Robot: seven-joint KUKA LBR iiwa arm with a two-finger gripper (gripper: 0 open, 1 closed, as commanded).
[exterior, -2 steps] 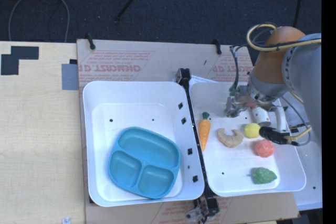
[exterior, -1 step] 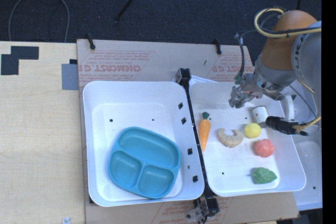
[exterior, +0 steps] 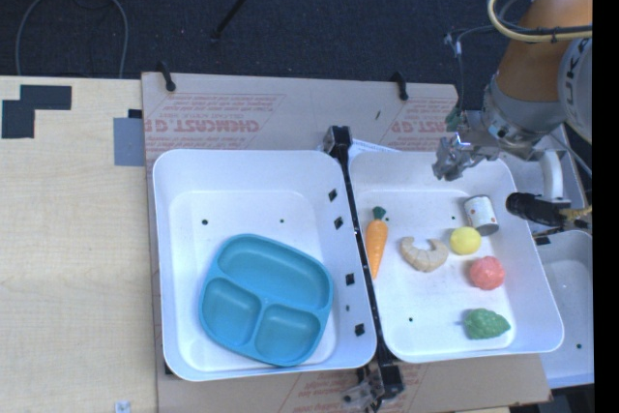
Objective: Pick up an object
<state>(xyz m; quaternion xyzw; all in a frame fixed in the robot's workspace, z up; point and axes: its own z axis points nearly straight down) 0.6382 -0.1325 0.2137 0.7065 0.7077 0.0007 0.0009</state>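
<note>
Claw (exterior: 451, 162) over right bin (exterior: 542, 329) rim; tips indistinct.

Arm (exterior: 546, 44) is cut off by the right edge, only the wrist end and orange band are in frame. Gripper (exterior: 453, 160) sits over the right bin's (exterior: 527, 329) far rim; it's small and blurred, so finger spacing is unreadable. Small cylinder (exterior: 481, 213) near that bin's right wall: too small to identify. Beige curled item (exterior: 424, 253) mid-bin: type unclear. Clamp (exterior: 372, 389) at the bench's near edge is clipped by the bottom edge. Left bin's (exterior: 174, 198) near rim partly hidden under the blue tray (exterior: 264, 297).
</note>
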